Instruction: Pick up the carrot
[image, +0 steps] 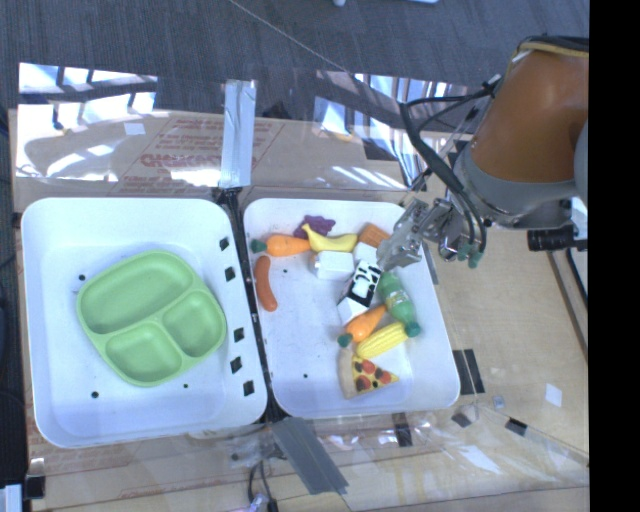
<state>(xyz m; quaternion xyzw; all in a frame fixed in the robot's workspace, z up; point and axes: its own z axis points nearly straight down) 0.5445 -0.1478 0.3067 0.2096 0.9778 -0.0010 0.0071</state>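
The gripper (400, 252) is seen poised over the upper right part of the right bin (300, 392), reached in from the right by the grey arm with its orange band (530, 90). Whether anything is clasped cannot be told; the metal tip is blurred against the clutter below.

2 orange candidates are spotted. A carrot (286, 245) with a green end is lying near the bin's upper left, touching the yellow banana (332, 241). A 2nd orange piece (365, 323) is wedged lower down, between a black-and-white carton (362, 285) and the corn cob (382, 340), with a green bottle (399, 305) just beside it. An orange-red sausage (265, 283) is set apart along the left wall, and a pizza slice (366, 376) is parked near the bottom edge.

The toys are heaped at random, so a clean descent is judged hard: the lower orange piece is hemmed in, the upper carrot is freer.

The left bin (50, 400) is occupied by a green divided plate (150, 318), well away from the action. No lift is judged to be achieved yet.
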